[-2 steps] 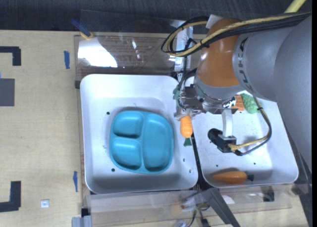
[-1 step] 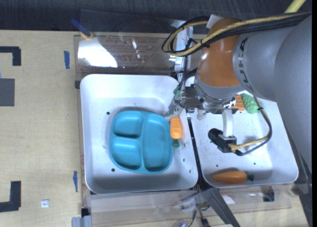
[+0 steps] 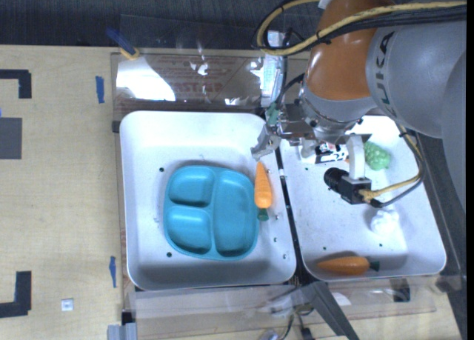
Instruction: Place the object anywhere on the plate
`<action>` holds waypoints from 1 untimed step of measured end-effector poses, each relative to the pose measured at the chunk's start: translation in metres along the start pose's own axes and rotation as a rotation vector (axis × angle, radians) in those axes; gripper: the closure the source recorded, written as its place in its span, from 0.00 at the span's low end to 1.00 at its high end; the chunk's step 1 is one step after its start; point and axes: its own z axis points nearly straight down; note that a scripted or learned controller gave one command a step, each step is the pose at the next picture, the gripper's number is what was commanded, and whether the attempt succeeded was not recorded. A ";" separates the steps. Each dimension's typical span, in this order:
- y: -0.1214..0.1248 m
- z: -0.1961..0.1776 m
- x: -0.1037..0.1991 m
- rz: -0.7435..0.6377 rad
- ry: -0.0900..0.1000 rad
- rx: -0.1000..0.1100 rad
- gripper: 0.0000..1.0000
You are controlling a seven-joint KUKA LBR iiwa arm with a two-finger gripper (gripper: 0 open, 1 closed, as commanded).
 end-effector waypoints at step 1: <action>0.003 -0.019 -0.030 -0.051 -0.002 0.001 0.00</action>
